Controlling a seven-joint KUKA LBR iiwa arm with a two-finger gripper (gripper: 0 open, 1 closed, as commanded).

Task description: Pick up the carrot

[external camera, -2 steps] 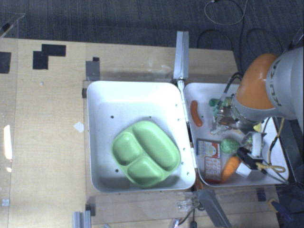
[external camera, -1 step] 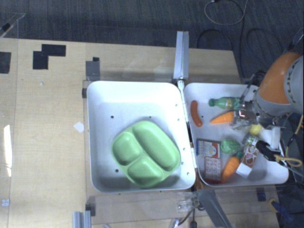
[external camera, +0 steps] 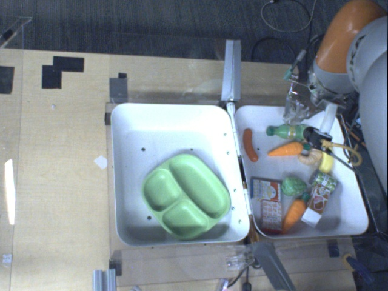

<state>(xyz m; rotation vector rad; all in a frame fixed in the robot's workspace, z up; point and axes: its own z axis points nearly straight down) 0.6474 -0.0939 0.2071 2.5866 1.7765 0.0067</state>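
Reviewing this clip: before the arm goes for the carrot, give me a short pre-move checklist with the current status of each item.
1. Carrot in sight in the right bin: ok.
2. Target unique: not ok; a second carrot lies nearer the front.
3. Gripper near target: ok; above the bin's far edge, by the green bottle.
4. Finger state: cannot tell.
5. Space around target: not ok; bottle and other items crowd it.
6. Sausage out of the way: ok.

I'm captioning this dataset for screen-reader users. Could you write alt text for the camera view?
The gripper hangs over the far edge of the right bin, just beyond a carrot lying beside a green bottle. A second carrot lies nearer the camera among small packages. The left bin holds a green divided tray.
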